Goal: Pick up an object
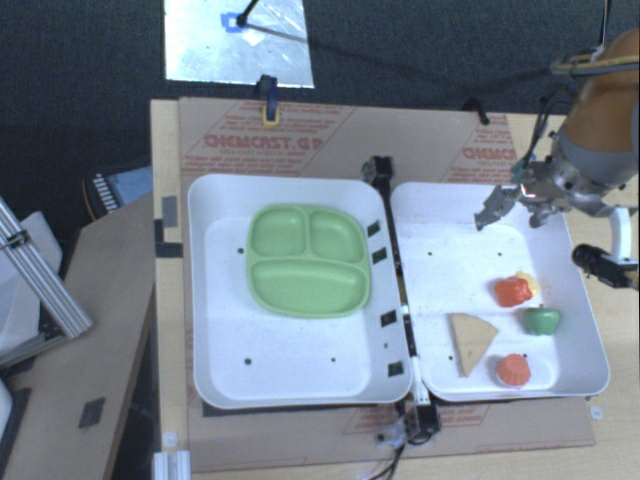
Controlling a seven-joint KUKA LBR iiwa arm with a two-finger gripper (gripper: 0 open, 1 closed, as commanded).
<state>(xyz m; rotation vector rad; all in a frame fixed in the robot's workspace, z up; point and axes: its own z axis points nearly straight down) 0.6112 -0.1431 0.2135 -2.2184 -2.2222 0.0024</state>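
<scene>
Two shallow white plastic bins sit side by side on a brown cardboard sheet (300,133) printed with red lettering. The left bin (215,268) holds a pale green plate (306,261) with three compartments, lying flat near the bin's middle.

The right bin (440,268) holds four small things, all gathered toward its near right corner — a red rounded toy (513,291) with a bit of yellow just behind it, a green rounded toy (542,319) just beside it to the right, a tan wedge-shaped slice (470,340) lying flat, and an orange-red rounded toy (513,369) near the wedge's right side.

The grey arm with its orange band (605,108) reaches in from the right, and the two-finger gripper (513,208) hangs over the far part of the right bin, well apart from the toys. Its dark fingers (492,211) stand spread, with nothing between them — one points toward the bin's middle, the other toward its right wall.
</scene>
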